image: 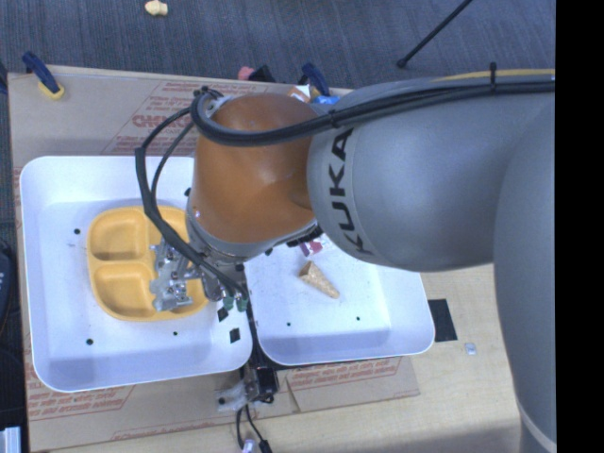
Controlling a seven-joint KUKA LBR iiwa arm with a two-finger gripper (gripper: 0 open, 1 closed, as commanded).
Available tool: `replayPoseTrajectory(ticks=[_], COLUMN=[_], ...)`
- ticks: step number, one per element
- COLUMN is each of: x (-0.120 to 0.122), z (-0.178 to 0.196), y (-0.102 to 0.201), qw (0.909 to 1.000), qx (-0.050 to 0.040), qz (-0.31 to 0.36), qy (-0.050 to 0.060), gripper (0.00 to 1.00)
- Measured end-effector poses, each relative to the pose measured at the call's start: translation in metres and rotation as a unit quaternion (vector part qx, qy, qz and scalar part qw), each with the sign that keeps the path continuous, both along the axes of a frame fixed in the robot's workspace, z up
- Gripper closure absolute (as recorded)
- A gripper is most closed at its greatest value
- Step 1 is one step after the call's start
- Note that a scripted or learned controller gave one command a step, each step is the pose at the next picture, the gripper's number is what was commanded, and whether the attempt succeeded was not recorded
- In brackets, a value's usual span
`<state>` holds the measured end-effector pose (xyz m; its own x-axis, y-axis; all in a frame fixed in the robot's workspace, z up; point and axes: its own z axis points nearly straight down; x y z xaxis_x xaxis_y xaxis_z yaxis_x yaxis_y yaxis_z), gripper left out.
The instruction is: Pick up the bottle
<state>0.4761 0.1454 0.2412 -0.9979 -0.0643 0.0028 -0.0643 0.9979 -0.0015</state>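
Yellow plastic sits at the left of the frame: a divided tray [118, 262] lying in the left white bin [47, 253], its compartments facing up. Just right of it, at centre-left, my gripper [175, 286] hangs low over the tray's right edge, a tangle of metal parts against the yellow, and I cannot tell how wide my fingers stand or whether anything is between them. Black cables [156, 159] loop from my wrist down the tray's upper side. Above, my orange band [250, 173] and grey arm [425, 177] fill the middle and right of the frame, covering the upper part of the right bin [377, 333]. Right of centre, a small tan cone-shaped piece [319, 279] lies on that bin's floor, with a bit of pink [311, 247] peeking out at my arm's edge. I cannot pick out the bottle.
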Motion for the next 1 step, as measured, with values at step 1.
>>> replayPoseTrajectory(ticks=[1], x=[0.0114], z=[0.0446], y=[-0.0405], qw=[0.977], qx=[0.0002], qz=[-0.213], qy=[-0.002], gripper=[1.0])
